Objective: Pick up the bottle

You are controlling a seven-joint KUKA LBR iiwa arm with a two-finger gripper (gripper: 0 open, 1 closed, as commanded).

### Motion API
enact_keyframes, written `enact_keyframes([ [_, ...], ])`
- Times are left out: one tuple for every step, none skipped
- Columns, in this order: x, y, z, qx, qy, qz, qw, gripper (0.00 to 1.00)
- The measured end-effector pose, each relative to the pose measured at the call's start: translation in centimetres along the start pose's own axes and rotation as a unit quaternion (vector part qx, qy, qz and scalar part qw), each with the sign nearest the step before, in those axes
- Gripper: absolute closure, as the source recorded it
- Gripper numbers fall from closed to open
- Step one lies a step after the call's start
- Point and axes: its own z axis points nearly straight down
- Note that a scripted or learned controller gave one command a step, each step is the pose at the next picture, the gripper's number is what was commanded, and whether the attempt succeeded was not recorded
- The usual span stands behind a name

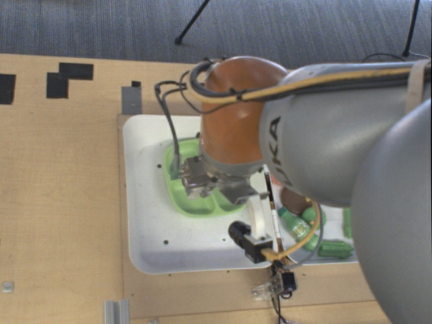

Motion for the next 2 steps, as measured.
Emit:
enact_keyframes([
  [-1.4, -0.2, -3.5, -0.001, 0.0, -0.058, 0.9983, 1.0],
  [-3.9, -0.8, -1.5, 0.0, 0.0, -0.009, 1.0, 1.0],
])
